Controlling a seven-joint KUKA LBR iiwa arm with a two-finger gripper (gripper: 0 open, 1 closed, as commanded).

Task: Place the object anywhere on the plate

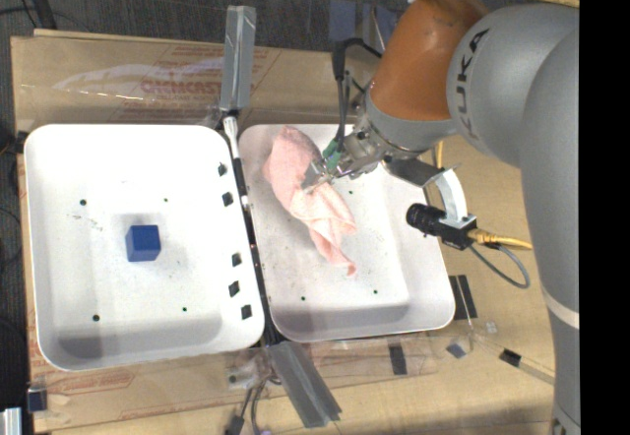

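Observation:
A small blue cube (144, 242) rests on the floor of the left bin (108, 167), a little left of its middle. A pink, crumpled, cloth-like thing (310, 195) lies in the right bin (394, 276), stretching from its upper left towards its centre. My gripper (323, 173) hangs low over the upper part of this pink thing and seems to touch it. The big grey and orange arm behind it hides the right bin's upper right corner. The cube is far from the gripper, across the wall between the bins.
A row of black clips (236, 226) runs along the wall between the bins. A black unit with a yellow cable (443, 222) juts from the arm over the right bin's right edge. Grey metal bars (237, 54) stand behind and in front of the bins.

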